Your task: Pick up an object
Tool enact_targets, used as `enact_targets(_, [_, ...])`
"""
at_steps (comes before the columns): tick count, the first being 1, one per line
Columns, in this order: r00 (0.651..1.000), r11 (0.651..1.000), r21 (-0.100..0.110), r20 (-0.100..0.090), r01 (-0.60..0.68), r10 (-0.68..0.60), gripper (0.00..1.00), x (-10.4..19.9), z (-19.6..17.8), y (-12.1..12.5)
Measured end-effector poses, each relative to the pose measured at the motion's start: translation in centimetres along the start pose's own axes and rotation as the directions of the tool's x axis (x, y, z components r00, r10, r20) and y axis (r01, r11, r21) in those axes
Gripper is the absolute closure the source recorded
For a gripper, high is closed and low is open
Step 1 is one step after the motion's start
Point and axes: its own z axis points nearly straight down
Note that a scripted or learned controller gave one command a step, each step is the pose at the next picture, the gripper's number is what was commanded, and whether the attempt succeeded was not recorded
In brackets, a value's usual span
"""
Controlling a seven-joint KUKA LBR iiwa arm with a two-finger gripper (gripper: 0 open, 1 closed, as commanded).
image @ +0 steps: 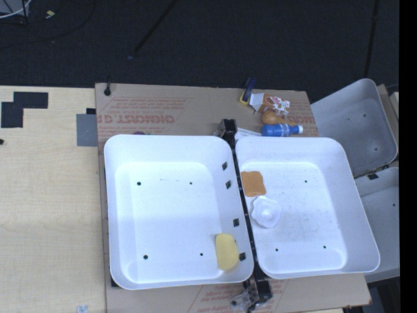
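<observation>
On the bench, two shallow white bins sit side by side on a sheet of brown cardboard with red printing. The left bin holds a pale yellow, rounded oblong object in its near right corner, close against the wall beside the divide between the bins. The right bin holds two things near its left wall: a flat orange-brown square, and just in front of it a white, lumpy object that blends with the bin floor; the two look to be touching or nearly so. Black clips join the bins along the seam. Beyond the right bin, on the cardboard, lies a small cluster of loose items: a blue and white bottle on its side, an orange-brown piece, a red and white wrapper, and a blue and yellow item. To the right of the bins are grey metal panels. The light wood tabletop stretches to the left. I cannot tell the state of the pincer from where I stand.
</observation>
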Motion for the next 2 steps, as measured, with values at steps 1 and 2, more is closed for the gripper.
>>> enact_targets(1, [1.0,1.0,0.015,-0.007,0.006,-0.006,1.0,5.0,14.8,-0.6])
enact_targets(2, [1.0,1.0,-0.008,0.002,0.006,-0.006,1.0,2.5,8.0,3.8])
